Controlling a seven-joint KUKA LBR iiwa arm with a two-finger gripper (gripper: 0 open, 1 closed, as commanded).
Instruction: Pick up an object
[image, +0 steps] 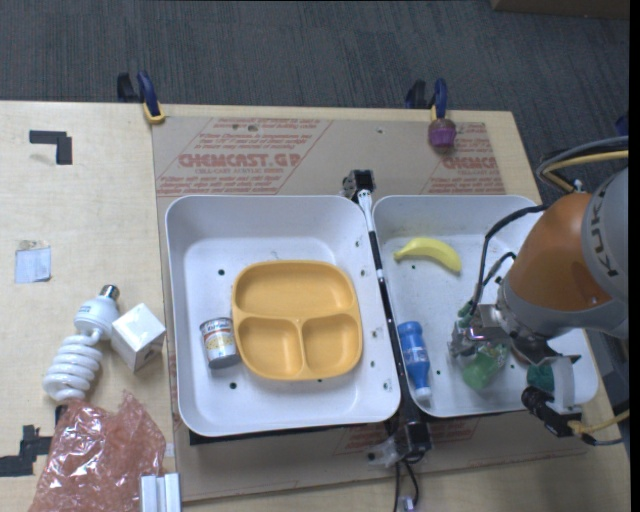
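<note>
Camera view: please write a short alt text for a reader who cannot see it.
The end effector is low in the right bin over a green object, near a banana and blue bottle. The left bin holds a yellow divided tray and small can.

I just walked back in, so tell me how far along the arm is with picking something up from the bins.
Done: the gripper is down in the right bin, right at a green object. In hand: nothing visibly held; a grasp on it can't be confirmed. Left: the lift. The banana and blue bottle lie untouched.
</note>
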